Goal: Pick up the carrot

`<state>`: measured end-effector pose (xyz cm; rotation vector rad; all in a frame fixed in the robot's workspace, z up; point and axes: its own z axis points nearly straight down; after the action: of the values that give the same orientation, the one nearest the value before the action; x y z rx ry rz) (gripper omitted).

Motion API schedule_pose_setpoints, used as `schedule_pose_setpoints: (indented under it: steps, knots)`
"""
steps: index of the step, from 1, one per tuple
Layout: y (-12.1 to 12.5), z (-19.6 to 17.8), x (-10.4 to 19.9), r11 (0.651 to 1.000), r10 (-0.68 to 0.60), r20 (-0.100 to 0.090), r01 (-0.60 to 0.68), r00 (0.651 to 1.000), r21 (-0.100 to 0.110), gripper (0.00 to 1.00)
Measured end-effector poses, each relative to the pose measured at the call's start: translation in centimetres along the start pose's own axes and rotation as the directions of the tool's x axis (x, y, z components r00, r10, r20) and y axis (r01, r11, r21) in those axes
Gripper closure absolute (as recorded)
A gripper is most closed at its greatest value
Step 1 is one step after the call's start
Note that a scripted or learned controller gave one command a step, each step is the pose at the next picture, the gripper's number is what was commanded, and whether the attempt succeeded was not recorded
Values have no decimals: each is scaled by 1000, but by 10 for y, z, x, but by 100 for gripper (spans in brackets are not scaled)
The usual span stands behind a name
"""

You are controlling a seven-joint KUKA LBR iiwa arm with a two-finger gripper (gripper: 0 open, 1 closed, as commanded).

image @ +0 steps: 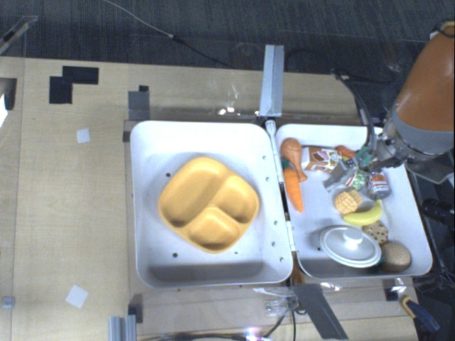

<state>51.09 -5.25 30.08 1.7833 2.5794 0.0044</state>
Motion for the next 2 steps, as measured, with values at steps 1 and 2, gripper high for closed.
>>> schedule_pose_setpoints:
  steps: [1, 2]
  knots:
    - [47, 95, 37, 987, 161, -3, -161, 987, 7, 0]
    - [59, 117, -16, 910, 415, 0, -415, 910, 4, 0]
